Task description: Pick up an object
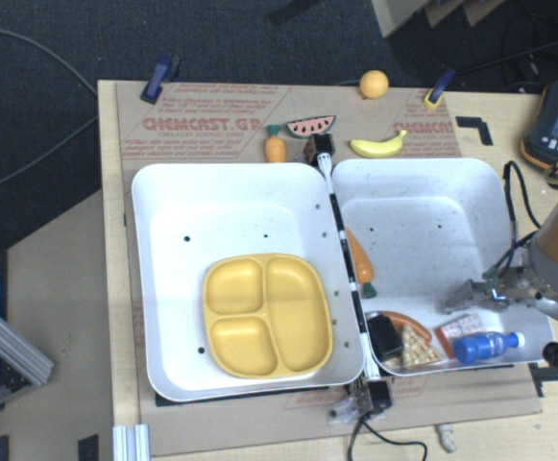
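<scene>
Nearest my camera, along the front edge of the right bin [423,185], I see a blue bottle [480,346] lying on its side, with a pizza slice toy [415,342] and a small black item [385,335] to its left. Just behind the bottle sits the gripper [469,296], low over the bin floor near the right wall; whether it is apart or together I cannot tell from this angle, and I see nothing caught in it. An orange carrot [358,257] rests against that bin's left wall. My left bin [163,257] carries a yellow divided plate [267,313]. Behind the bins on the board lie a banana [378,144], a watermelon slice [311,125], a small orange piece [276,149] and an orange ball [375,84]
</scene>
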You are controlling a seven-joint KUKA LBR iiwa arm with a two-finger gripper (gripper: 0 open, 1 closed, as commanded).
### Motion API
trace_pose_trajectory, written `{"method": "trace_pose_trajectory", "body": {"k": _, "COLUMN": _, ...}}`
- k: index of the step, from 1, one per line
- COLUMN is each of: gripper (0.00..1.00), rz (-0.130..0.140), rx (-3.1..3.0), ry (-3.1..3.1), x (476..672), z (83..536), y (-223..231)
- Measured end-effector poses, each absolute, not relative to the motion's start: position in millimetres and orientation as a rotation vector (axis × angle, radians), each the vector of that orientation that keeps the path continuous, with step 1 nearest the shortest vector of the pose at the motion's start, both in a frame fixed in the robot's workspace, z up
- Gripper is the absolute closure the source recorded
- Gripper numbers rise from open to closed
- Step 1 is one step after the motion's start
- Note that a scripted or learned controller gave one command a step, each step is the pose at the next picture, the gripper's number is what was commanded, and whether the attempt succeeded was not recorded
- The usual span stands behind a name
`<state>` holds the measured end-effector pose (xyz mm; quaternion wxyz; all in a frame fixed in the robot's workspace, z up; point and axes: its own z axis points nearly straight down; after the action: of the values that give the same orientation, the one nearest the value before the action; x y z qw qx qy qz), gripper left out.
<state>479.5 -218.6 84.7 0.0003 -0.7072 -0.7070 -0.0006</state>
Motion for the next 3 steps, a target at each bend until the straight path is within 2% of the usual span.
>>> {"method": "trace_pose_trajectory", "body": {"k": 1, "gripper": 0.0, "rz": 0.0, "rx": -2.22, "ry": -2.221, "x": 479.0, "z": 84, "y": -206}}
{"method": "trace_pose_trajectory", "body": {"k": 2, "gripper": 0.0, "rz": -0.002, "rx": -2.22, "ry": -2.223, "x": 479.7, "z": 170, "y": -109}}
{"method": "trace_pose_trajectory", "body": {"k": 3, "gripper": 0.0, "rz": -0.001, "rx": -2.222, "ry": -2.221, "x": 479.1, "z": 84, "y": -93}}
